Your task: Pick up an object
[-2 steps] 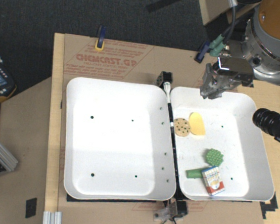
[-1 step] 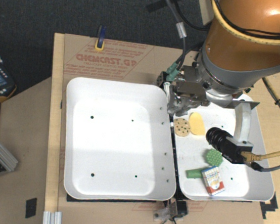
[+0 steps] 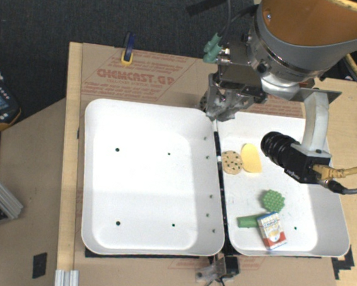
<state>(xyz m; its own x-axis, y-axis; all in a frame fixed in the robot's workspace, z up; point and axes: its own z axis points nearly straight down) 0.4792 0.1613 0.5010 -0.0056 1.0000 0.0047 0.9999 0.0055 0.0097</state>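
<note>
The right bin (image 3: 327, 234) holds a round tan cookie (image 3: 231, 161), a pale yellow piece (image 3: 251, 157), a green knobbly ball (image 3: 273, 199), a flat green strip (image 3: 247, 221) and a small red and white carton (image 3: 271, 230). My gripper (image 3: 216, 110) hangs at the far end of the ridge between the two bins, behind and left of the cookie. Nothing shows between its fingertips. The arm's grey and orange body fills the upper right.
The left bin (image 3: 143, 180) lies beside the right one on a cardboard sheet (image 3: 141, 72). A black cylindrical unit (image 3: 285, 153) with a cable juts over the right bin. A blue and yellow clip (image 3: 128, 50) sits at the board's far edge.
</note>
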